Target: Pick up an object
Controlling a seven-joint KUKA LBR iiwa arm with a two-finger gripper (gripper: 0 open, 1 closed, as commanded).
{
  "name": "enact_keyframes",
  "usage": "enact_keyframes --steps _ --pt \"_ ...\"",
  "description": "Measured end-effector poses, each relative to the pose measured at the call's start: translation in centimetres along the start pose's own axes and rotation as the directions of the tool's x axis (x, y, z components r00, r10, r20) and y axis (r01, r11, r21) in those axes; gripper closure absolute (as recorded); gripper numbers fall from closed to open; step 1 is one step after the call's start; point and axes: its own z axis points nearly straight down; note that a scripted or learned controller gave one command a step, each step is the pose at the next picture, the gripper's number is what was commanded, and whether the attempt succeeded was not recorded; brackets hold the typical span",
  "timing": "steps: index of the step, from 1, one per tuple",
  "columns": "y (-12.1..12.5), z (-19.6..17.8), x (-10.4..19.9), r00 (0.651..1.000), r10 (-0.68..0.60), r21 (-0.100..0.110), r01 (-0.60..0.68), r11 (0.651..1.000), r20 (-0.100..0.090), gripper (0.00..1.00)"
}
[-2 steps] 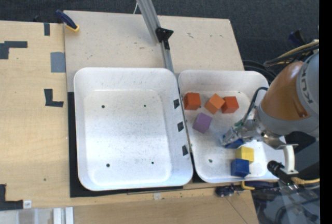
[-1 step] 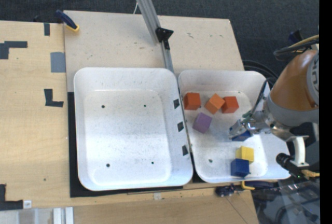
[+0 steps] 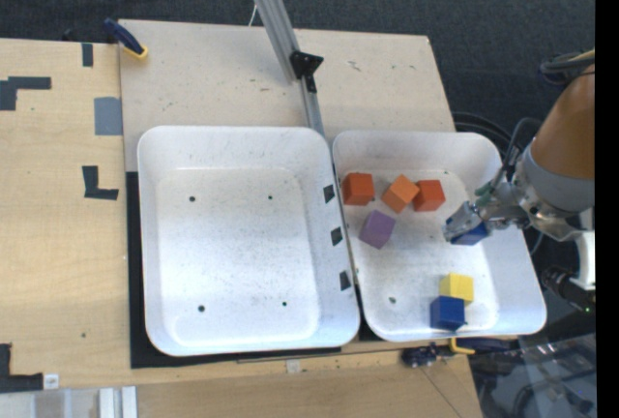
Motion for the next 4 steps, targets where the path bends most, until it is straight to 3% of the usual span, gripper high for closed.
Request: enact_keyframes --steps 1,3,4 --pt "0.1 -5.0 0.0 1.000 0.000 0.000 0.000 1.000 0.000 1.00" --pt "1.5 -5.7 10.6 1.000 -0.005 0.006 0.005 1.000 -0.004 1.00" --pt "3.5 -5.3 16.2 1.000 -0.006 0.006 0.006 1.000 -0.003 1.00"
